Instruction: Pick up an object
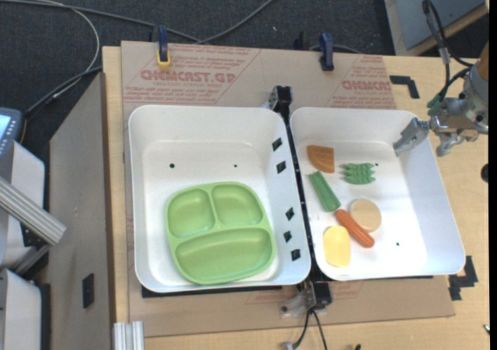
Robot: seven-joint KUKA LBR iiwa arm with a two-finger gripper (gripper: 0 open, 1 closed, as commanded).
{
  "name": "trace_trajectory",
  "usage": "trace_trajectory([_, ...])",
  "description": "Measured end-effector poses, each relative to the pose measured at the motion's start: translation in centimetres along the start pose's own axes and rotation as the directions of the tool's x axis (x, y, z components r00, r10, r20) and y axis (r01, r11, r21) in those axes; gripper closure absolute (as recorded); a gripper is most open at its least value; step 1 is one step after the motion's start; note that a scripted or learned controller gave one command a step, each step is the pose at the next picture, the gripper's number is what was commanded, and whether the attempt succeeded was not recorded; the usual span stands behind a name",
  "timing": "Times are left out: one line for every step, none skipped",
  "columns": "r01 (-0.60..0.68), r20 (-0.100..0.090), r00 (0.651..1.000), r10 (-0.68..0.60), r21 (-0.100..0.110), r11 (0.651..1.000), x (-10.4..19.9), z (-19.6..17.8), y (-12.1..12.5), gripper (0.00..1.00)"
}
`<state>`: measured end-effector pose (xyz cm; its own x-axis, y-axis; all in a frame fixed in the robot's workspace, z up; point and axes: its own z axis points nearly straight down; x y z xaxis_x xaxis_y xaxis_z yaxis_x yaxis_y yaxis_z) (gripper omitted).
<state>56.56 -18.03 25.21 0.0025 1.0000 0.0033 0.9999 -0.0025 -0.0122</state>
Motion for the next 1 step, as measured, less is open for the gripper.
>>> trace_trajectory([0.003, 0.003, 1.000, -0.003, -0.011, 1.000, 0.04, -0.61, 0.23, 0.00])
